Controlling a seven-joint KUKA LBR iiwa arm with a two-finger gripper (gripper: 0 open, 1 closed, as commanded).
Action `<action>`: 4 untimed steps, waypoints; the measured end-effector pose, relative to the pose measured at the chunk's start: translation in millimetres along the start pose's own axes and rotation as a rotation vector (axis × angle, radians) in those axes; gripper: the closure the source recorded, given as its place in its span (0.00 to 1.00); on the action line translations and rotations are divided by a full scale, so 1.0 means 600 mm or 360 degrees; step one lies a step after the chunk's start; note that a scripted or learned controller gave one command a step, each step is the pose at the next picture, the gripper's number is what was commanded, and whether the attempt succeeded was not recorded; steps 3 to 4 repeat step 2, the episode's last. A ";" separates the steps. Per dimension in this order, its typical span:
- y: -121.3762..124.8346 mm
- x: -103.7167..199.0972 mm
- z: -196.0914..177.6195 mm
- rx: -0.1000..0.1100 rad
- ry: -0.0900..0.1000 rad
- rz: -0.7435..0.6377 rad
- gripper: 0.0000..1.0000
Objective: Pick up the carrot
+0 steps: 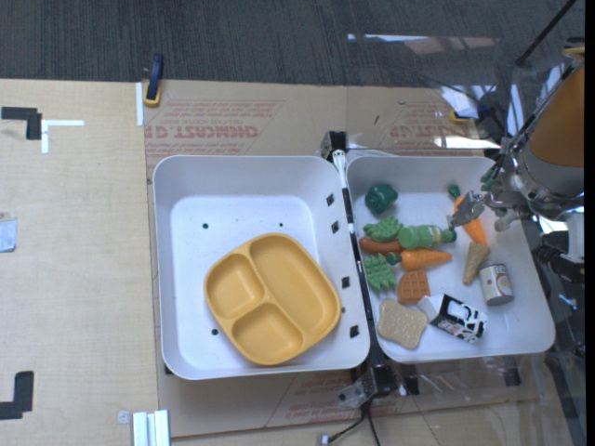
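Jaws at the end of the gripper (470,210) hang over the upper right part of the right bin (530,342), and whether they are parted or closed cannot be told from this slanted view; an orange piece (477,229) sits right at their tips, but nothing shows it clamped, so no hold can be claimed. The carrot (425,259) lies on the bin floor near the middle of the food pile, below and to the left of the jaws, near but not under them. Its long axis runs almost left to right across the view, thick end toward the left, taper pointing right toward the arm. It is hemmed in: a corn cob (420,238) lies just above it and roughly parallel, a waffle-like orange piece (412,287) is just below, and a green leafy piece (378,271) is at its left end. By my judgement, the coming move turns on shifting the jaws leftward and down the view, then closing across the carrot's short width without catching the corn cob.
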State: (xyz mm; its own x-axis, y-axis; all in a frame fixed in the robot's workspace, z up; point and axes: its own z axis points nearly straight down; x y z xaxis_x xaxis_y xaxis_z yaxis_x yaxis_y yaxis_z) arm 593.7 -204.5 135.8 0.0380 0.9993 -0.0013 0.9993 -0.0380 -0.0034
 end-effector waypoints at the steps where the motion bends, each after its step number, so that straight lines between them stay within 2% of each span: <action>1: 0.077 -0.006 0.072 -0.0006 0.0027 0.0214 0.00; 2: 0.077 -0.012 0.055 -0.0008 0.0005 0.0201 1.00; 4: 0.077 -0.012 0.055 -0.0008 0.0005 0.0201 1.00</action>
